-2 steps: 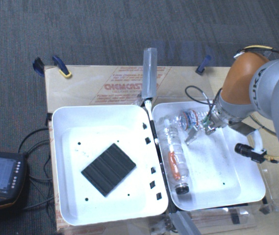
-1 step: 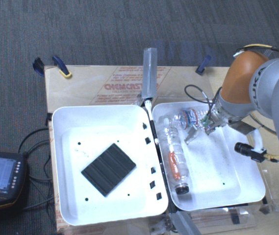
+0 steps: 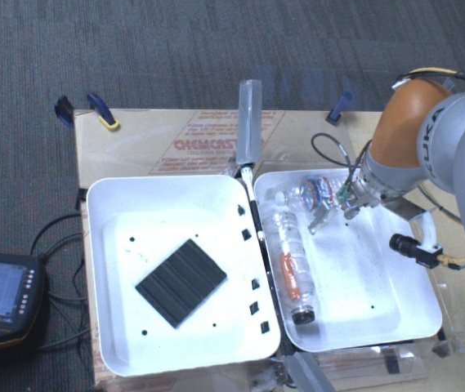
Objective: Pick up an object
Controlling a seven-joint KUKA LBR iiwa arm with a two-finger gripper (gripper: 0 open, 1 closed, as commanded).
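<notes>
**Tool low over the right bin's far end, beside a crumpled bottle**

The surface (image 3: 134, 149) carries two shallow white bins side by side; the left bin (image 3: 105, 219) holds a dark ribbed slab (image 3: 181, 282) lying flat near its middle, turned at an angle; the right bin (image 3: 395, 300) holds two clear plastic bottles. The arm (image 3: 416, 141), grey with an orange band, reaches in from the right and bends down into the far part of the right bin.

The long bottle (image 3: 292, 268), clear with an orange label and a dark cap at its near end, lies along the bin's left wall; the crumpled bottle (image 3: 312, 193), with a blue and red label, lies across the far left corner, just beside the long one's far end.

The tool (image 3: 334, 207) sits at the crumpled bottle's right end, touching or nearly so; whether it is spread or closed I cannot tell, and nothing shows clearly between its tips.

As a judgement, the crumpled bottle is the likely target; a good grasp would straddle its narrow width rather than its length, settle low before closing, and lift straight so the wall and the neighbouring bottle are not dragged along; thin plastic may slip or buckle.
</notes>
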